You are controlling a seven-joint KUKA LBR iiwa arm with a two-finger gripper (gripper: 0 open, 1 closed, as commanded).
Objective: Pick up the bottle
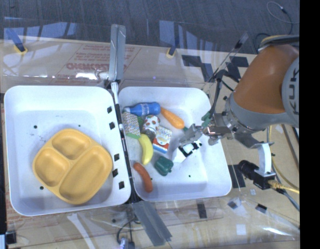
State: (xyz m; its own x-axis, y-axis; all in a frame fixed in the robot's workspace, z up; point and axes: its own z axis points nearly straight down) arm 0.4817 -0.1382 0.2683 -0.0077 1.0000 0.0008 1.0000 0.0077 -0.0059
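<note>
1. Reaching in from the right, the grey arm (269,95) with its orange band extends over the right bin (214,175), and its gripper (188,139) hangs above the bin's middle-right floor.
2. How the gripper stands, wide or narrow, cannot be told from this slanted look; nothing is seen clasped by it.
3. The bottle (144,109), blue with a white cap end, lies on its side near the far left corner of the right bin, well apart from the gripper.
4. Just to the right of the bottle lies an orange carrot (172,118), pointing along a slant toward the near right.
5. Below the bottle sits a small round red-and-white item (151,122), and beside that a white carton (162,139) with red and blue print.
6. A checked packet (131,124) lies against the left wall of the right bin, and a yellow banana (145,148) curves just beside it toward the bin's middle.
7. A dark green block (163,165) rests near the banana's lower end, and a red sausage (143,176) lies near the bin's near left corner.
8. The left bin (25,108) holds a yellow divided plate (71,165) with three compartments, set toward its near side.
9. The two bins stand side by side on the bench (61,61), touching along their shared edge.
</note>
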